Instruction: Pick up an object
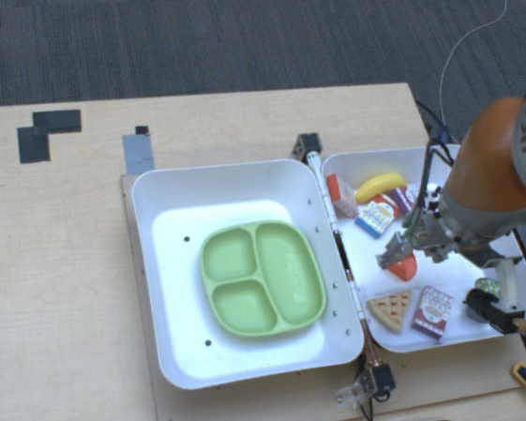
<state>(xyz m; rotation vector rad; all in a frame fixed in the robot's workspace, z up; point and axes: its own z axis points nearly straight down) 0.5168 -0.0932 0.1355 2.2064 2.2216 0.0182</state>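
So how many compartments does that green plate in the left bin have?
3. The green plate has one small compartment at its upper left, another at its lower left, and a long one down its right side. None looks hidden.

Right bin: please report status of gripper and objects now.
Gripper low in right bin, fingers at a red object; grasp not confirmed. Banana, pizza slice, small packets lie around. Green tray in left bin, apart.

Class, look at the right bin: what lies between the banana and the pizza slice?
In the camera view, between the banana and the pizza slice lie a blue-and-white packet, the gripper and a red object just under it.
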